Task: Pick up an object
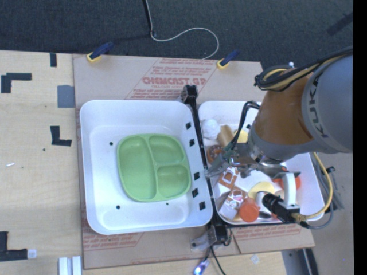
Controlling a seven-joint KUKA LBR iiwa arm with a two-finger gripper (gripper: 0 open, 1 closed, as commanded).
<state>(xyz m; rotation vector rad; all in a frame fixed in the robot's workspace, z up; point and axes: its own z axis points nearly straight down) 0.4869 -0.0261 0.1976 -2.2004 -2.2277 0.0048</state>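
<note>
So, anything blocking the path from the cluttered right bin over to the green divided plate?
Only the raised rims where the right bin and left bin meet, with black clips along them. The green plate lies open beyond, its compartments bare.

Two bins are sitting side by side on a board (166, 79) at the centre of the frame. A divided plate (153, 166) is lying in the left bin (97, 153). The right bin (315, 193) is holding a clutter of small objects (235, 193) along its left and lower parts. The arm (292, 113) is reaching in from the right edge, over the right bin. A cable (183, 36) is looping across the upper centre.
</note>
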